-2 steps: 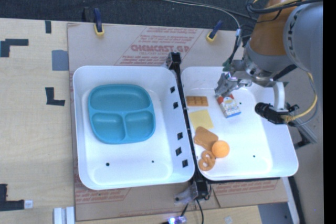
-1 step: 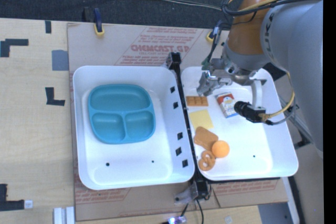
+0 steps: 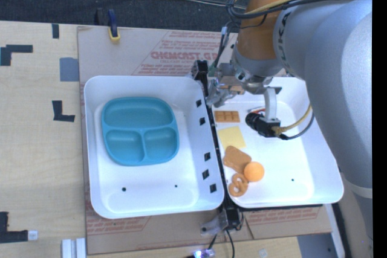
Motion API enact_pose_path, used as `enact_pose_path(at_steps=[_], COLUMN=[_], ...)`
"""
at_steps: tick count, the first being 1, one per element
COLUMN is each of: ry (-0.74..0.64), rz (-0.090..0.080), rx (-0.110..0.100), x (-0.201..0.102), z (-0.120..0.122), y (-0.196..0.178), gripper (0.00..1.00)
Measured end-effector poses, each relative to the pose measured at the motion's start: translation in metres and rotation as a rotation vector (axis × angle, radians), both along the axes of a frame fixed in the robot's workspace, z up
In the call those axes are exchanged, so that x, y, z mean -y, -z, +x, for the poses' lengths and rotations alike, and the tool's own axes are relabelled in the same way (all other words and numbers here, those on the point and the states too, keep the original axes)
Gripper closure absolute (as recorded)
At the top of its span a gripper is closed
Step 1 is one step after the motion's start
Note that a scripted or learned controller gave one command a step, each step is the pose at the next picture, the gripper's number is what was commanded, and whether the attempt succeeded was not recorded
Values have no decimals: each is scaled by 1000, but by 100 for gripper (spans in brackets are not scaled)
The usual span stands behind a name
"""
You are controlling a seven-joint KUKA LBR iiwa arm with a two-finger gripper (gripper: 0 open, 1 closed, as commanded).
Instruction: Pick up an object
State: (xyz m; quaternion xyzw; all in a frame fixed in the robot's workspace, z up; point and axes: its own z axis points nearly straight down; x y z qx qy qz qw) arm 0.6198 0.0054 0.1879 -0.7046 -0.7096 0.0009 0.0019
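Materials and surface finish

Both bins (image 3: 103,190) are smooth glossy white plastic; the blue divided tray (image 3: 140,130) is matt plastic; the sheet (image 3: 163,51) beneath looks like printed cardboard.

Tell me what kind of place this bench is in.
Likely a robotics lab test bench: two white bins sit on a cardboard sheet, toy food like a small orange lies in the right one, and a clamp grips the board.

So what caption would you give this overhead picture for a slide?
Robot arm's claw hovers over toy food in the right bin; a blue divided plate sits in the left bin.
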Motion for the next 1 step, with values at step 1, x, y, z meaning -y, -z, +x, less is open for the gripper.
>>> enact_pose_path(at_steps=[1], ry=[0], rz=[-1], rx=[0], x=[-52], z=[13], y=[1], gripper=[100])
